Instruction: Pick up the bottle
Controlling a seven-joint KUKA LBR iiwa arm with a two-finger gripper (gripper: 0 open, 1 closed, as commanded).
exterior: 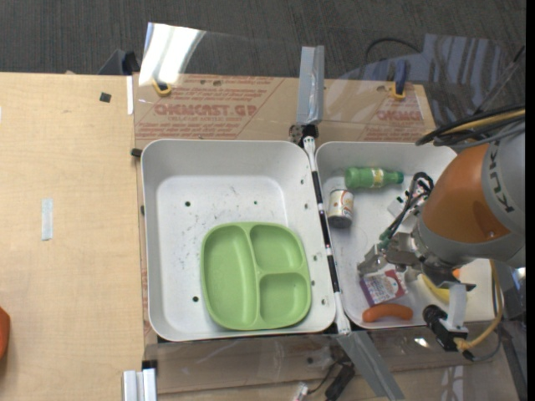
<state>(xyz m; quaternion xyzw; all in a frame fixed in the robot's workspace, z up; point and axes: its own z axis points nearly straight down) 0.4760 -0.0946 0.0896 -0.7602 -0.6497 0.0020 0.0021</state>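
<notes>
A green bottle (372, 176) with a yellowish cap lies on its side at the far end of the right bin (355, 153). My gripper (378, 261) hangs low over the near part of that bin, just above a purple-red pouch (383, 287). It is well apart from the bottle, nearer to the camera than the bottle is. The arm's orange band and grey wrist cover the bin's right side.
A small can (339, 207) stands by the divider, close to the bottle. An orange sausage-like item (388, 312) and a yellow piece (435, 287) lie at the right bin's near edge. The left bin (167, 224) holds a green divided plate (256, 274).
</notes>
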